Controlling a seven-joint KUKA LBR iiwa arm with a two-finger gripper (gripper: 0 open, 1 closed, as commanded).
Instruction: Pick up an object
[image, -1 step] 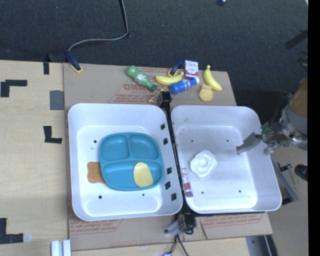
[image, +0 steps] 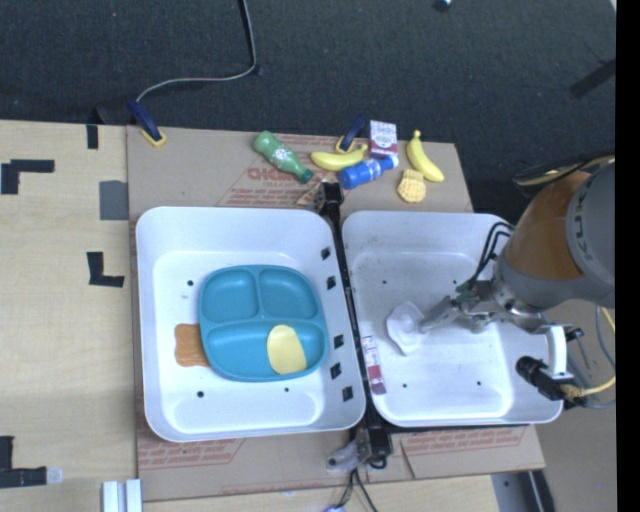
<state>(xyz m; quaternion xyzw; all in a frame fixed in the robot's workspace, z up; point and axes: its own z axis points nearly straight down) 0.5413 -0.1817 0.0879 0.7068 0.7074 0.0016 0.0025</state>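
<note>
Jaws (image: 425, 320) reach toward nine o'clock in the right bin (image: 440, 400), touching a white object (image: 403, 327); grip state unclear

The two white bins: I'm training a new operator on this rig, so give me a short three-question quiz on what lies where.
1. True or false: the blue divided plate lies in the right bin.
2. Which item rests in a compartment of the plate? A) green bottle B) yellow piece C) corn cob
3. Fill in: the gripper is low in the right bin, beside a small ___ object.

Key
1. False; it lies in the left bin.
2. B, the yellow piece; the green bottle and corn cob lie on the cardboard behind the bins.
3. White.
</note>
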